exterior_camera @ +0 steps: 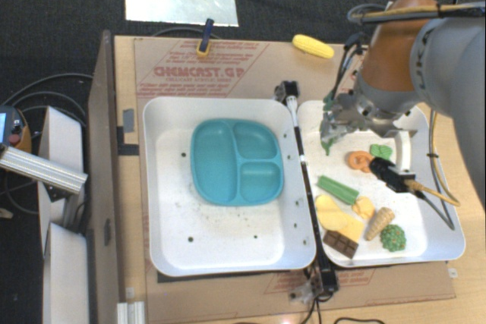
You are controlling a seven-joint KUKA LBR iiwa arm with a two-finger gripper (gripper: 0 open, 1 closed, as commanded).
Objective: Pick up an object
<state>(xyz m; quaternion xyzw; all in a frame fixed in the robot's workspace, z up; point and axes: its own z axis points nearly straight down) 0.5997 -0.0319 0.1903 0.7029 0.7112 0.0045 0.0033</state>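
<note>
Brown bench [190,64], two white bins. We note the left bin [171,239] carries a teal divided plate [235,162]; the right bin [448,243] pools toy food, likely staged for picking. Gripper [328,139] hangs over its upper left, near the orange piece [358,160]; whether the jaws are parted or closed we cannot tell

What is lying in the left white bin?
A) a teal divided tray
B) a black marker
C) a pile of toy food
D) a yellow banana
A: the teal divided tray lies flat in the left bin, while the toy food sits in the right bin.
</note>
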